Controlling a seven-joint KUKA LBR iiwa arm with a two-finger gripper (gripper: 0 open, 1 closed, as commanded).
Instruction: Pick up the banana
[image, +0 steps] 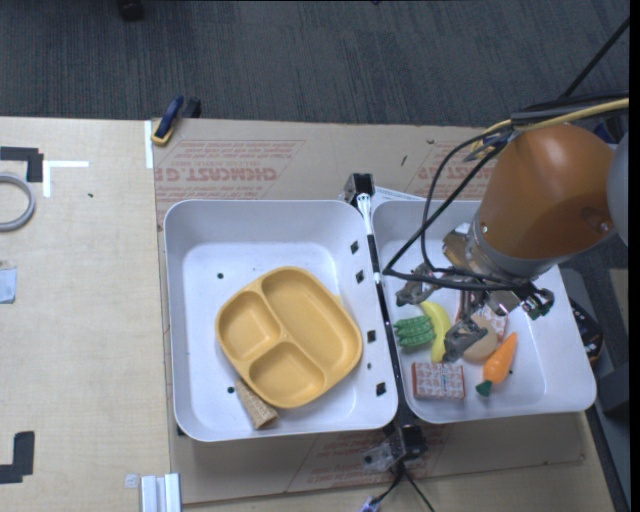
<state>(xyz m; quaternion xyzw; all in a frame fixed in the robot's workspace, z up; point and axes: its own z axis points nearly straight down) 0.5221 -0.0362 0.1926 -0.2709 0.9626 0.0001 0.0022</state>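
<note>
Camera view, looking down at a slant: two shallow white plastic bins side by side. Left bin (190, 300) carries a yellow three-compartment plastic tray (290, 335), w/ a small brown wafer-like block (256, 408) poking out under its lower edge. Right bin (560, 385) is where the action is. The curved yellow toy banana (437, 328) lies near that bin's left wall, long axis running roughly top-to-bottom in frame w/ a slight lean, touching a green ridged toy vegetable (411, 332) on its left. Below it sits a small red-and-white printed box (439, 381); off to the right, an orange toy carrot (500, 360) and a pale rounded item (480, 346), too hidden to name.

The grey arm w/ its big orange band (545, 195) hangs over the right bin, and the two-finger gripper (462, 335) is down among the toys, just right of the banana. Whether its jaws are apart or closed, can't tell; the wrist and cables block that. Nothing visibly held.

Key relation, as I read it: banana sits just left of the tool, so a short shift left, closing across the fruit's narrow width, looks like the call. Crowding from the green piece could spoil the grab.
</note>
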